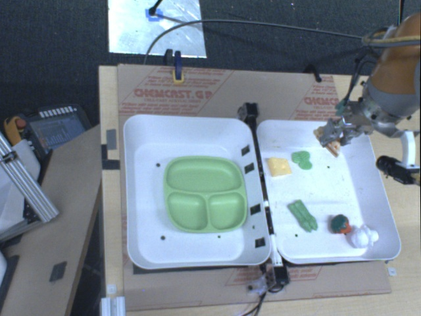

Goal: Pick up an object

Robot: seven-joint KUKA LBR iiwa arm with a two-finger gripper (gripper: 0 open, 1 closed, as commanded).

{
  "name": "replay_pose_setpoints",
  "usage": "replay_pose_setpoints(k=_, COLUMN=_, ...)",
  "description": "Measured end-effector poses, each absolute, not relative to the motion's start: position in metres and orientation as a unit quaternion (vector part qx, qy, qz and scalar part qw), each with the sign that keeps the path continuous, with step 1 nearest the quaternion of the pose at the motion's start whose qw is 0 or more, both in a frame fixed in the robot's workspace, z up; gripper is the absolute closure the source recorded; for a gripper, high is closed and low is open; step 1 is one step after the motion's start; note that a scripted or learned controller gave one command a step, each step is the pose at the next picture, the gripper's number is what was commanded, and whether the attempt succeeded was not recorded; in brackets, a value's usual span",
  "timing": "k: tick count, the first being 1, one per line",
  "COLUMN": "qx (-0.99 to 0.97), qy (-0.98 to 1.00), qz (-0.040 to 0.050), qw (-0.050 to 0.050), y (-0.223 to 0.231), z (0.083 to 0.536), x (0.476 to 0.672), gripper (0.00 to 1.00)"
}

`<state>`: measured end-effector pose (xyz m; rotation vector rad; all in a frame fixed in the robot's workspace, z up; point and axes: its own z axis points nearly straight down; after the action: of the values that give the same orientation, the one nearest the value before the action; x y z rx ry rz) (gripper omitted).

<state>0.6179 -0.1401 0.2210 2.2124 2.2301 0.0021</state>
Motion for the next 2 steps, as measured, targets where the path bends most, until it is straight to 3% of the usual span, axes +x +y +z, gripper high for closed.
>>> replay_pose_setpoints(k=2, qx=0.704, qy=0.711, qz=0.0013, qw=0.000, y=-0.033, z=0.240, x=0.600, gripper=1.00)
